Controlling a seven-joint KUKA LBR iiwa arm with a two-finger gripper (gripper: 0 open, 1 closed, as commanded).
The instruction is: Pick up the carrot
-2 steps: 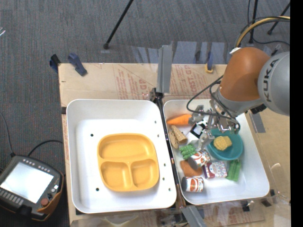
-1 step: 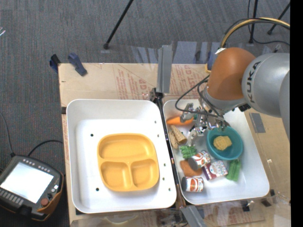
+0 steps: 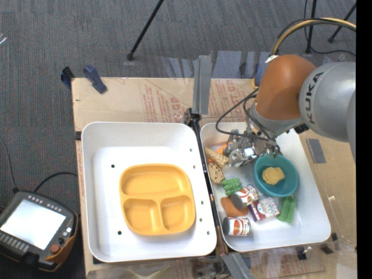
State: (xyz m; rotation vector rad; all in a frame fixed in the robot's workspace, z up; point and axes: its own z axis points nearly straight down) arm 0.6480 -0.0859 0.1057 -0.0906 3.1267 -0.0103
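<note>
An orange, carrot-like piece [image 3: 230,208] lies in the right bin [image 3: 317,225], near its front left, with a grey object partly over it. A small orange bit [image 3: 222,149] also peeks out by the bin's left wall, too hidden to identify. My gripper [image 3: 242,151] hangs low over the back left of the right bin, just right of that orange bit and above the pile of toy food. It is well behind the carrot-like piece. Nothing can be seen held in it.
A teal bowl [image 3: 276,178] with a yellow cracker sits right of the gripper. Cans [image 3: 237,226], green vegetables [image 3: 231,185] and bread pieces [image 3: 215,171] crowd the right bin. The left bin [image 3: 99,156] holds a yellow divided plate [image 3: 157,199].
</note>
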